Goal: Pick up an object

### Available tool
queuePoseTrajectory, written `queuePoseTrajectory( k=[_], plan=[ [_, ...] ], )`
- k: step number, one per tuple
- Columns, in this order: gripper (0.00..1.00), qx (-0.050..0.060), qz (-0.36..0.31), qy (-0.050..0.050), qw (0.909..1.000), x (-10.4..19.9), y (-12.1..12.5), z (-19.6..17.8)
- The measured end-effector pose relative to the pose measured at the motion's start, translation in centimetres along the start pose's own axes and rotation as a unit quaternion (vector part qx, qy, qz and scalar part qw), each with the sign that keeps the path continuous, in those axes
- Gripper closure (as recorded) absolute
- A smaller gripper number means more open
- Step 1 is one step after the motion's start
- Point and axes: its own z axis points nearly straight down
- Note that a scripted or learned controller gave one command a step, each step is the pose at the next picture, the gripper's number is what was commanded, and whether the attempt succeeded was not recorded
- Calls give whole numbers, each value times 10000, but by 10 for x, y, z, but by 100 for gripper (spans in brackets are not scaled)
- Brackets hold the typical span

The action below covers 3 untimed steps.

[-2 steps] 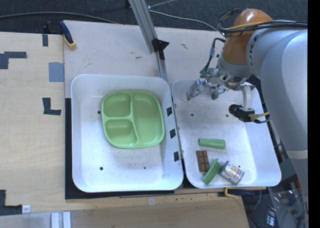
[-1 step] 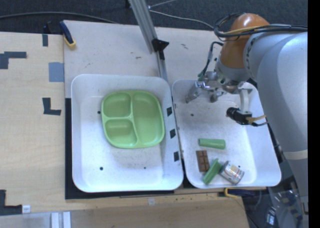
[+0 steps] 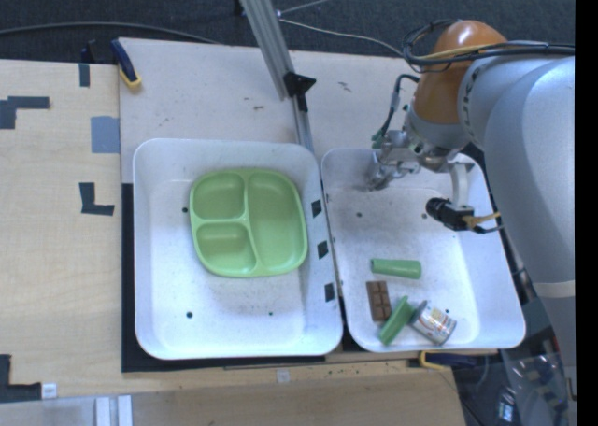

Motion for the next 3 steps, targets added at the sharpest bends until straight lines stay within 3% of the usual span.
queuePoseTrajectory(
  k=[1, 2, 3],
  plan=[
    [100, -74, 4, 9, 10000, -7, -4, -58],
    [100, -76, 4, 9, 10000, -12, -3, -120],
    [100, -58, 3, 16, 10000, -12, -2, -145]
  ],
)
